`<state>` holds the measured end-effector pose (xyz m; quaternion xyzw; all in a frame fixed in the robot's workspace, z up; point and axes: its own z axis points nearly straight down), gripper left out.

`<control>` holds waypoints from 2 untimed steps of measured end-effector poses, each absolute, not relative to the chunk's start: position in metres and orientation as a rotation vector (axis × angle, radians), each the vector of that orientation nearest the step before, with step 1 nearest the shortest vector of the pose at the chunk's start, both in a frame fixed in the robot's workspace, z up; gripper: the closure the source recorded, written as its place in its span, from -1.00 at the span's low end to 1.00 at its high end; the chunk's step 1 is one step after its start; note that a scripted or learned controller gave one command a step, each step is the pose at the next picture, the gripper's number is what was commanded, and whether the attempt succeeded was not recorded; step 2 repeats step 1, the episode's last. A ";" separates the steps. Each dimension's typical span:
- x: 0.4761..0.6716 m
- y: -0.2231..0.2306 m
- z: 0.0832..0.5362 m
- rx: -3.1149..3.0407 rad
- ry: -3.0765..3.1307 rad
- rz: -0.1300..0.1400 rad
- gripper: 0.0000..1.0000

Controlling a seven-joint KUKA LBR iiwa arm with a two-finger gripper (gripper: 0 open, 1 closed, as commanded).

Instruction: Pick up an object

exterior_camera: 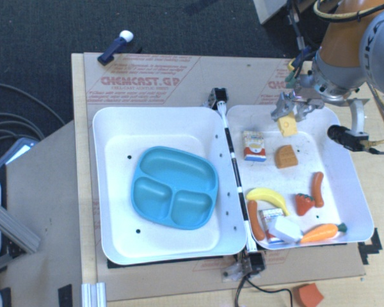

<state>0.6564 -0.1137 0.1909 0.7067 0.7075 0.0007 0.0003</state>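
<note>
Hanging over the right bin (361, 190), the gripper (288, 115) pinched a small yellow block (287, 127) between its fingers. The grab looked done; lifting straight up seemed next.

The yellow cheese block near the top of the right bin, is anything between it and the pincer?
Nothing visible does. The pincer sits right at the yellow cheese block, at the top of the right bin. The small carton and brown bread piece lie below it.
</note>
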 end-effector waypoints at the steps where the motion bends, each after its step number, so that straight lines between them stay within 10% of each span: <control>1: 0.568 -0.117 0.267 2.223 2.221 -0.001 1.00; 2: 0.568 -0.117 0.267 2.223 2.221 -0.001 1.00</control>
